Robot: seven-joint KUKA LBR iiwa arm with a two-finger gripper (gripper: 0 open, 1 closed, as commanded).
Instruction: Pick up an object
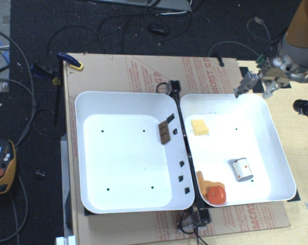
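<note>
The right bin (276,137) holds a yellow block (200,127) near its far left, a small white cylinder (241,169) with a dark end toward the front, and an orange-red toy (214,191) in the front left corner. A brown chocolate-like bar (164,133) leans on the right wall of the left bin (87,137). My gripper (254,86) hangs above the right bin's far right rim, well away from every object. Its two fingers are spread apart with nothing between them.
Cables and a blue-and-yellow clamp (70,61) lie beyond the bins on the cardboard sheet (195,70). A black clip (174,87) sits at the far end of the seam between the bins. An orange handheld device (2,165) rests at the left edge.
</note>
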